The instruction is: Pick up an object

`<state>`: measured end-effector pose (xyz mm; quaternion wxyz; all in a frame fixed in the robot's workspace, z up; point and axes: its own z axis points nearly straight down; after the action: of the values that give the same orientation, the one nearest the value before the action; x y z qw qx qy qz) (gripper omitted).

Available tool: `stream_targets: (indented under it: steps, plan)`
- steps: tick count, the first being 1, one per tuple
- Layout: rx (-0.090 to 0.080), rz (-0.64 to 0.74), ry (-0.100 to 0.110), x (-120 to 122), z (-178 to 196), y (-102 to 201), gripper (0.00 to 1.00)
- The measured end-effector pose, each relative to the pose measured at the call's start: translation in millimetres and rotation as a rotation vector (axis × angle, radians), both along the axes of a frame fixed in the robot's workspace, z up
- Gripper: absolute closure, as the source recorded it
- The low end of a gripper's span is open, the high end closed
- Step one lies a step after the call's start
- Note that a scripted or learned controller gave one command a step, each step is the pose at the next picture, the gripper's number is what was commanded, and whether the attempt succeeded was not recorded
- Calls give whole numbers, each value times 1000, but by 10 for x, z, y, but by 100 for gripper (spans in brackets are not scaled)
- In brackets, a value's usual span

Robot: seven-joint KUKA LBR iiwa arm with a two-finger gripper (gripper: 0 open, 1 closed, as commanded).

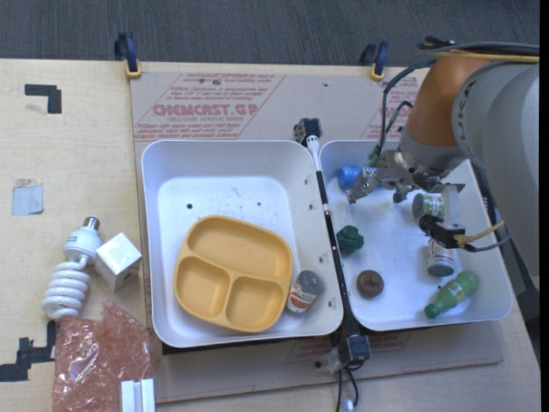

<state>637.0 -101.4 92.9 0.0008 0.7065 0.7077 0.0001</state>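
Approach stage: pincer low over the right bin, nothing held

Step in hand. Arm (480,110) reaches in from the right, orange band above the wrist, and hangs over the upper part of the right bin (390,314). Pincer (377,180) sits low near the bin's upper left; whether it is open or closed cannot be told, and no item is visibly gripped. Judged: the approach or descent toward a pick, not yet a lift.

Candidates, right bin. Blue object (347,177), just beside the pincer on its left, the likeliest target. Green lump (350,239), near the dividing wall. Brown round piece (370,283), lower centre. Green bottle (453,293), lying tilted at lower right. Small can (440,258), partly behind a cable from the wrist.

Next move, judged. A short sideways correction onto the blue object, then a straight descent; the bin wall close by leaves little room on that side.

Left bin (163,230). Yellow divided tray (233,273); small jar (304,291) touching the tray's lower right corner.

Surface and room. Bins rest on a printed brown board (206,106) clamped at its far corners. Pale worktop (60,161) at left carries a spiral light bulb (70,275), a white cube (118,260) and crinkled pink wrap (99,363). Grey carpet (214,11) lies beyond.
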Motion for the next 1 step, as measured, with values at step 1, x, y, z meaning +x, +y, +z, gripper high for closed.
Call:
stream_targets:
  steps: [1]
  plan:
    - [0,0,5,208,-8,-631,0]
